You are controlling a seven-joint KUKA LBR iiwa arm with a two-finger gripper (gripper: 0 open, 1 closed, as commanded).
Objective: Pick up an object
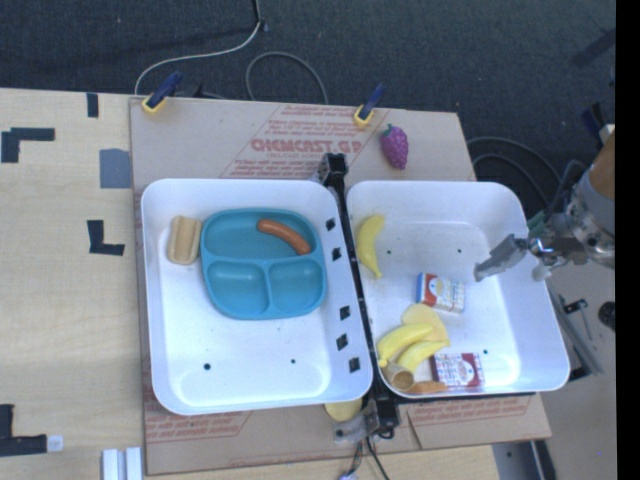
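Note:
My gripper (497, 260) hangs over the right side of the right bin (470, 200), reaching in from the right edge, with nothing visibly in it. The small red and white carton (441, 292) lies just left of and below it. A single banana (370, 243) rests by the bin's left wall. A yellow banana bunch (414, 334), a second carton (458, 370) and a tan cylinder (401, 375) crowd the near corner.
The left bin (170, 363) holds a blue divided plate (265, 268) with a sausage (285, 234) on it and a bun (183, 239) beside it. Purple grapes (395, 146) lie on the cardboard behind the bins. Two clamps (160, 95) (370, 103) grip the board's far edge.

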